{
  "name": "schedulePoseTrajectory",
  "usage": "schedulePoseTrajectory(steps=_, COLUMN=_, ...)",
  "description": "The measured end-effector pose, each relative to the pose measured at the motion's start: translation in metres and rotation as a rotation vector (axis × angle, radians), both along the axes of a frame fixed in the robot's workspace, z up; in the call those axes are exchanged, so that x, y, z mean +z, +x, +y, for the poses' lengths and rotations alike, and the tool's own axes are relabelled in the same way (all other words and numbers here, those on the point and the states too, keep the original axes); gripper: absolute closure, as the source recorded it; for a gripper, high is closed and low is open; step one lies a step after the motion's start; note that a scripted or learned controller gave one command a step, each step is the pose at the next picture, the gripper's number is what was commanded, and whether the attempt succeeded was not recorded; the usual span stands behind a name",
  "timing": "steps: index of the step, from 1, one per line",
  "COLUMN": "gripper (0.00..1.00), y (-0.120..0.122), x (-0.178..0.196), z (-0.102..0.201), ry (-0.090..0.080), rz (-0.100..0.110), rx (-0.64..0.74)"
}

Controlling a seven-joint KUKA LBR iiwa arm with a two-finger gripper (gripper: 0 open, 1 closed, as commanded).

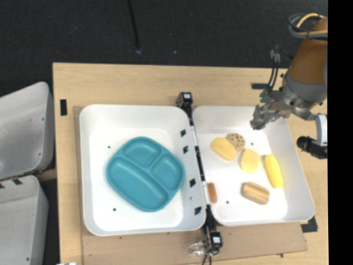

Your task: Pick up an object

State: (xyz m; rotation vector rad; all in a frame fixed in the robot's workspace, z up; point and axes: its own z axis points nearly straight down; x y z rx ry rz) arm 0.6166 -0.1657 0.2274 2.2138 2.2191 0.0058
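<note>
Bench front edge (165,246): nearest the camera; I see both bins set on it side by side.
Left bin (94,148): the biggest piece, with a teal divided plate (145,173) lying flat in its middle.
Right bin (287,203): this is where my targets sit, all loose on the floor toward its centre.
Gripper (259,120): I have it over the right bin's far edge; I cannot tell how it is set from this slant.
Yellow corn-like piece (273,170): long axis runs near to far, close to the right wall, little room beside it.
Tan roll (255,192): lies crosswise, nearest the front rim.
Yellow lump (223,148): below and left of the gripper in the view, long axis slanted; I judge it the shortest reach.
Second yellow lump (249,160): between lump and corn.
Cookie (236,141): touching the yellow lump's far side.
Small orange piece (212,192): against the bin's left wall; poor clearance.
</note>
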Motion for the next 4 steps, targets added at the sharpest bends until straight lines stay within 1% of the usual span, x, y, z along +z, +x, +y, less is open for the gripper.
schedulePoseTrajectory(steps=1, gripper=1.00, y=0.001, x=0.019, z=-0.001, ry=0.001, rz=0.004, rx=0.000)
schedulePoseTrajectory(steps=2, gripper=1.00, y=-0.014, x=0.029, z=0.046, ry=0.003, rz=0.006, rx=0.003)
schedulePoseTrajectory(steps=3, gripper=1.00, y=-0.041, x=0.019, z=0.098, ry=0.003, rz=0.008, rx=0.003)
schedulePoseTrajectory(steps=4, gripper=1.00, y=-0.063, x=0.007, z=0.145, ry=0.003, rz=0.009, rx=0.003)
